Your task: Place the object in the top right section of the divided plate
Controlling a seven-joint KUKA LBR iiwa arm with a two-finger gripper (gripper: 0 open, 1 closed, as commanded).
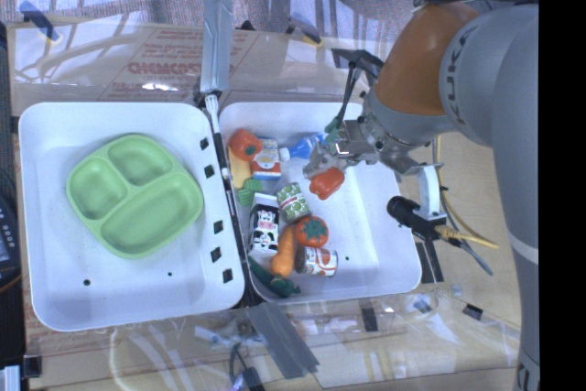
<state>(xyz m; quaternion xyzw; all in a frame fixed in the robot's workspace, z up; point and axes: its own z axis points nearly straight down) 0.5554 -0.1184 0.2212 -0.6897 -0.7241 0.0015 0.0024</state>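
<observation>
Over rt bin (389, 238): fingers (322, 171) grip red toy (327, 184).

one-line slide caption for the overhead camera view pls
Grey arm's end effector over the right white bin of toy food, a red-orange toy at its tip; green divided plate waits in the left bin.

High slanted view over both bins (119, 307)

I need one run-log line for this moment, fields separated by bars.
arm: over right bin | gripper: at red-orange toy, grasp unclear | green divided plate: left bin, top right section unfilled
</observation>
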